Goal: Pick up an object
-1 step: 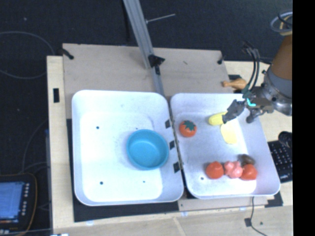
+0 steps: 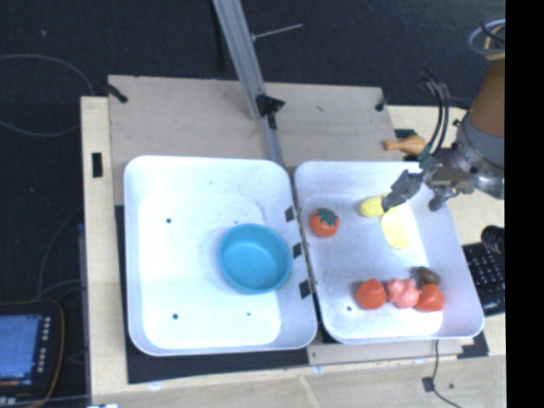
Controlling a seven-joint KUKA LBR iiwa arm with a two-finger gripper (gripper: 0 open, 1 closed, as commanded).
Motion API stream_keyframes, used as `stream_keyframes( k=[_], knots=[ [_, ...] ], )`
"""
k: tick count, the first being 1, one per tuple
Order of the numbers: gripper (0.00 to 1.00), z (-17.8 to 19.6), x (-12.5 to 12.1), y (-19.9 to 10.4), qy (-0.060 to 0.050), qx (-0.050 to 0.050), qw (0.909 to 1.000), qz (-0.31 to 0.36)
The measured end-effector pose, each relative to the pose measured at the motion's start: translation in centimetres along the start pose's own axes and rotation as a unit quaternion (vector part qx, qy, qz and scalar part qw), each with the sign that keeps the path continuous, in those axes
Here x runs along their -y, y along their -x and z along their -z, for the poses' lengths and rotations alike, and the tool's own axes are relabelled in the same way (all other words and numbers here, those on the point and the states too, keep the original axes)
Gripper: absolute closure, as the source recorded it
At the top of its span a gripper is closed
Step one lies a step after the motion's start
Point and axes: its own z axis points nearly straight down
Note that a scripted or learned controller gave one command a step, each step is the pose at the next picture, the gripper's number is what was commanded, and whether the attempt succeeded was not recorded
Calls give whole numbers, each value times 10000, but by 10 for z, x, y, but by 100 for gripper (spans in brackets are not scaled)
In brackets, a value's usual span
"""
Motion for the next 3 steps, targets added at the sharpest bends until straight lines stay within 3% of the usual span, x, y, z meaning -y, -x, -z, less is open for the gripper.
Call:
stream_keyframes(
  k=[3],
  knots=[
    [0,-169,13,6,-33,12,10000,-35]
  ],
)
